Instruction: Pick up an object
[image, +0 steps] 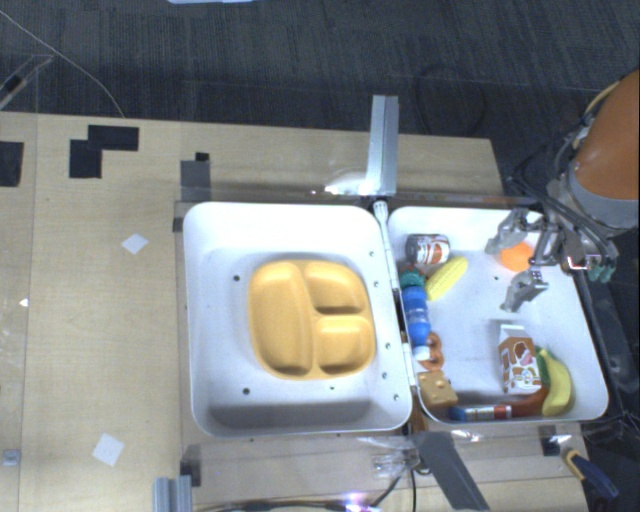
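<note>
Left bin (205, 330): carries one yellow divided tray (310, 318), laid flat at its centre; nothing else shares the bin, so the tray does not crowd the pick.
Right bin (590, 330): holds all the small candidates, mostly pushed to the walls (the middle of the floor is bare white).
Arm (610, 150): enters over the right bin's far right corner, wrist angled down into the bin.
Gripper (530, 265): low over the far right part of the bin; jaws stand apart, nothing between them.
Orange ball (513, 256): just beside the fingers on the far side, judged the likely target.
Carton (519, 364): near right, a banana (556, 382) against it.
Left-wall row: can (428, 249), corn cob (446, 277), blue bottle (416, 318).
</note>
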